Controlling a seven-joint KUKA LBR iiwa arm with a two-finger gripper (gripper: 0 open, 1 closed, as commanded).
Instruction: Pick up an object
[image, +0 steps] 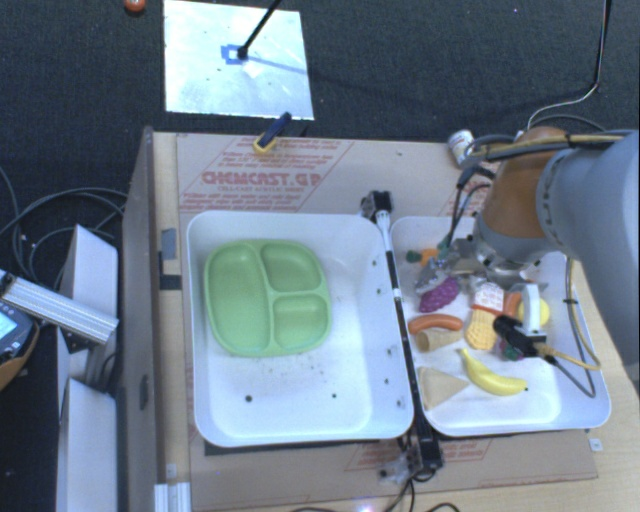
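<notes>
— What sits where on the worktop (300, 170)?

— Two shallow white plastic bins lie side by side. The left bin (215, 400) holds a green three-compartment plastic tray (267, 297), lying towards its 10 o'clock part.

— And the right bin (580, 405)?

— Toy food, crowded in its middle. A purple grape bunch (439, 294) lies at the 12 o'clock end of the heap, with an orange sausage (436, 323) just beside it at 6 o'clock. A yellow banana (490, 374) lies at 4 o'clock from the sausage, and a pale triangular wedge (440, 384) sits at 9 o'clock from the banana.

— The tool (447, 262)?

— Over the right bin, at 12 o'clock from the grapes.
</notes>
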